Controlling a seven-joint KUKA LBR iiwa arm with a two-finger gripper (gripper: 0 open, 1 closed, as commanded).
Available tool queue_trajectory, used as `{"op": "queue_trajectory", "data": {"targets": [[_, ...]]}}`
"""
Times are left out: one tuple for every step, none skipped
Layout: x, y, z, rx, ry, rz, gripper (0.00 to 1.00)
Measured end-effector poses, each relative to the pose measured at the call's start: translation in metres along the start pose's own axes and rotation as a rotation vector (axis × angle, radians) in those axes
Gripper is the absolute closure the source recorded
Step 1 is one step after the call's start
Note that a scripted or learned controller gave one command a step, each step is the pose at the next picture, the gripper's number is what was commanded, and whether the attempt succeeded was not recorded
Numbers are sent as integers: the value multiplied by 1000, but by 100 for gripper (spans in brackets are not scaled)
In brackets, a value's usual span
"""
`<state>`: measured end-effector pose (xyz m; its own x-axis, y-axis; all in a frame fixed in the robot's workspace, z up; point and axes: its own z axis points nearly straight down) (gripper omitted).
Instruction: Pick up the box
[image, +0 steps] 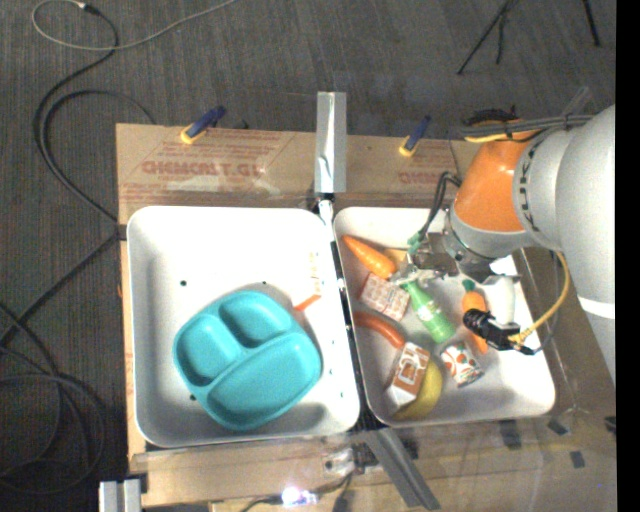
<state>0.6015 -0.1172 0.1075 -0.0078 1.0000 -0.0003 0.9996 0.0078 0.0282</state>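
The box (409, 366) is lying in the lower middle of the right bin (535, 395), in the lower right part of the frame. It is small, brown-orange and white, with a picture on its top face. It is lying flat, a little turned, with one end touching the yellow banana (428, 393) just below it. A long orange-red thing that looks like a chili (380, 327) is curving just above it. A second small carton (462, 363), red and white, is sitting just to its right, and a pink and white packet (383, 296) is lying above, near the carrot (368, 256). A green bottle (428, 310) is lying between them all.

The things are piled close together, so the box is hemmed in on most sides. I think that is making it harder to grab by itself.

The tool (432, 255) is hanging over the top part of the right bin, near the carrot and the green bottle, well above the box in the frame. It is not holding anything I can see. I cannot tell if it is open or closed, because the grey and orange arm (500, 200) is covering much of it.

The left bin (150, 260) is holding a blue-green divided plate (250, 357). Both bins are resting on the tabletop (220, 165).
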Motion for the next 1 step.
{"op": "queue_trajectory", "data": {"targets": [[0, -1, 1, 2, -1, 0, 0]]}}
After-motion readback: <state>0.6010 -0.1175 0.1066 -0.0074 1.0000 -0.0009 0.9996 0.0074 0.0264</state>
